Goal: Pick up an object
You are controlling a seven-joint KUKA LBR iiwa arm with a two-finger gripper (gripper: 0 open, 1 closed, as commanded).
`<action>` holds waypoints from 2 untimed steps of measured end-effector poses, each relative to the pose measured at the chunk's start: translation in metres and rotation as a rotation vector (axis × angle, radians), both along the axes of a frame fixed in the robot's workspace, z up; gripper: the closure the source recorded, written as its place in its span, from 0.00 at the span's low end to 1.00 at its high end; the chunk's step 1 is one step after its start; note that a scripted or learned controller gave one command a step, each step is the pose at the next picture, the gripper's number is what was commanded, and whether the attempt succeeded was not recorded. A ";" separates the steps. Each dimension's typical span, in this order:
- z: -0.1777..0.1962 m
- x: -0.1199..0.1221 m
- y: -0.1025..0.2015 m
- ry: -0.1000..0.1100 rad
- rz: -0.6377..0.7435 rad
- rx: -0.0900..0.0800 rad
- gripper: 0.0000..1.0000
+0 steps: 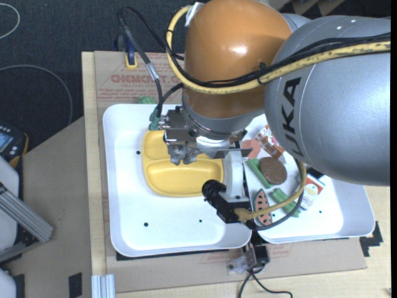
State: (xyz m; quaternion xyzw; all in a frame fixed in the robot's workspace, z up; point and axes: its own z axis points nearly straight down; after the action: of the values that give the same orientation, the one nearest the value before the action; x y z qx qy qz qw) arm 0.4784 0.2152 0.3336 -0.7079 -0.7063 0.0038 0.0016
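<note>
Claw (181, 155) over yellow dish (177, 172), left bin (124, 185) edges open

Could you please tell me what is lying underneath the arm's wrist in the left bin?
A yellow tray-like object lies on the left bin floor, partly under the arm's wrist. Its upper right part is covered by the arm, so anything resting there cannot be seen.
</note>
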 end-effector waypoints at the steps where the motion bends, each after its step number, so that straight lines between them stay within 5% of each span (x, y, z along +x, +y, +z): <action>1: -0.094 0.000 -0.044 0.002 -0.003 0.000 1.00; 2: -0.080 0.001 -0.042 -0.008 0.001 0.004 1.00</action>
State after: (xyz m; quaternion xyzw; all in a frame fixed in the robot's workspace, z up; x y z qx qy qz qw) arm 0.4793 0.1735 0.2541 -0.7077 -0.7065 -0.0004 0.0003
